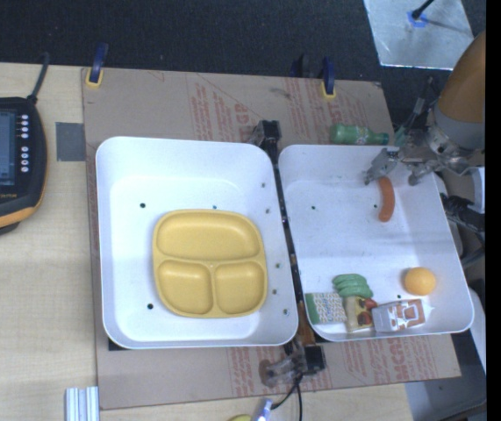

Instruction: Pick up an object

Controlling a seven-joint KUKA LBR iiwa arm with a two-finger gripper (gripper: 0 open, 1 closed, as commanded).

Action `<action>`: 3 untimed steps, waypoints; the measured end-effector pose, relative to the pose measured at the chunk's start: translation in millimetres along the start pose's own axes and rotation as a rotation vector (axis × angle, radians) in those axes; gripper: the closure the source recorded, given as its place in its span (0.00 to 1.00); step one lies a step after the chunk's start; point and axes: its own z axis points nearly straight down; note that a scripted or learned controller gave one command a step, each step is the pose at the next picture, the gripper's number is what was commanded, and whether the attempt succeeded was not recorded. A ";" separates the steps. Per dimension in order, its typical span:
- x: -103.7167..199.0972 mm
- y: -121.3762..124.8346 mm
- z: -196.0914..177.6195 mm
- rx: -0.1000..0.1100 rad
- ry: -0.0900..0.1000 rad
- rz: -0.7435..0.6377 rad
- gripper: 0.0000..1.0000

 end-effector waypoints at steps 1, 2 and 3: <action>0.8 -0.3 12.9 0.004 0.001 -0.001 0.00; 0.8 -0.3 18.6 0.004 0.002 -0.001 0.00; 0.7 -0.1 16.0 0.002 0.001 -0.001 0.00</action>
